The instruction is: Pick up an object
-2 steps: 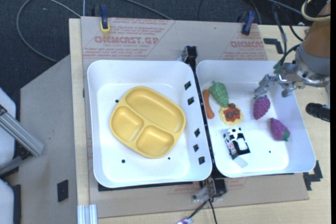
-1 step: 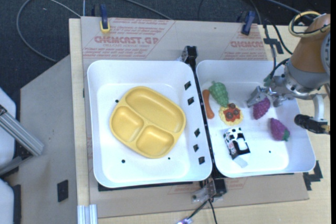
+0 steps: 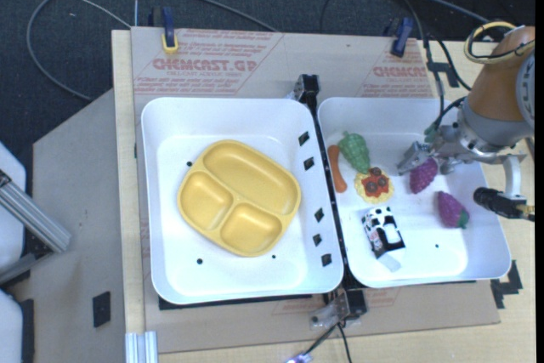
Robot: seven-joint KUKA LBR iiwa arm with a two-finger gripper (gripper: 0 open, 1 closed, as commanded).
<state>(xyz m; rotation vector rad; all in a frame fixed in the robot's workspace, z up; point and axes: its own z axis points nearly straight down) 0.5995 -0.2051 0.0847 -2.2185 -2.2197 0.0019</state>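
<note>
In the right bin (image 3: 476,263), the pincer (image 3: 422,157) hangs just above a purple grape bunch (image 3: 422,176), touching or nearly so; whether it grips anything, I cannot tell. Another purple piece (image 3: 450,209) lies nearby.

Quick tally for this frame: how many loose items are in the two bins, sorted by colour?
Yellow: 2, the divided plate in the left bin and the small pizza toy
Purple: 2, grape bunch by the gripper and another one
Green: 1, leafy vegetable
Orange: 1, carrot
Black and white: 1, small packet
Total: 7
</note>
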